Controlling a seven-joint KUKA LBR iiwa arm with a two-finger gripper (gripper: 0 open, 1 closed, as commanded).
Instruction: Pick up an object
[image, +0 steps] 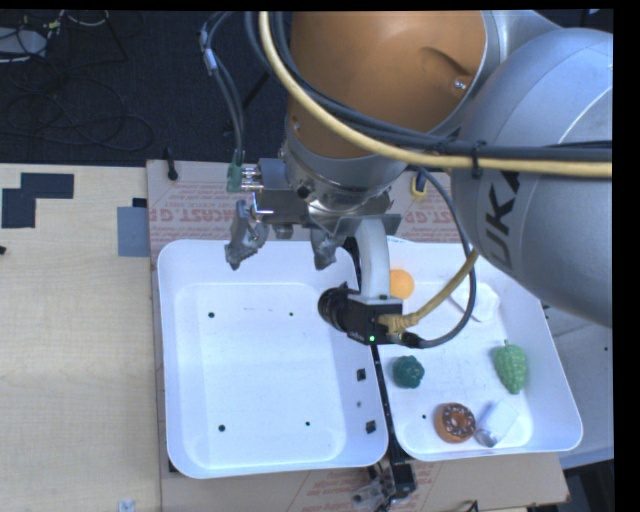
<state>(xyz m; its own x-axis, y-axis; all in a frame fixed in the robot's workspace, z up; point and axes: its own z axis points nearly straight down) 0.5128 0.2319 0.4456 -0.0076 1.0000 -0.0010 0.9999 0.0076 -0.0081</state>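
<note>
My arm (440, 110): grey with an orange band, coming in from three o'clock and covering the twelve o'clock stretch of both bins.

Table (70, 330): pale wood, carrying two shallow white bins side by side.

Left bin (190, 440): white, at nine o'clock of the pair.

Right bin (560, 420): white, at three o'clock of the pair, holding all the small items.

My pincer (280, 255): above the twelve o'clock rim of the left bin, its two fingers spread apart with nothing between them.

Green leafy piece (511, 367): at three o'clock in the right bin.

Brown doughnut (455, 423): at six o'clock in the right bin, just beside a small pale item (488, 428).

Dark green lump (407, 372): near the divide between bins.

Orange ball (401, 283): at eleven o'clock in the right bin, partly hidden by my wrist.
</note>
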